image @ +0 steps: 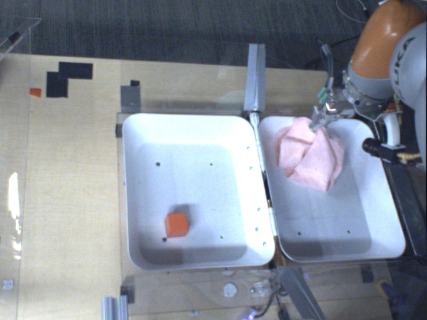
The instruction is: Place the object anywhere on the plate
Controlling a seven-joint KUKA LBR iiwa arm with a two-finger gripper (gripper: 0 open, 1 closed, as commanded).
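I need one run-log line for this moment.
end effector: at top edge of pink cloth | cloth: right bin, bunched | orange block: left bin

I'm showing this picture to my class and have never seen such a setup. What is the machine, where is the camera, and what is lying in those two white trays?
One camera looks down at a slant on a bench. The grey and orange robot arm reaches in from the right; its gripper sits at the top corner of a pink cloth in the right bin, and the cloth looks bunched up towards it. The left bin holds a small orange block. Whether the cloth is truly pinched is unclear.
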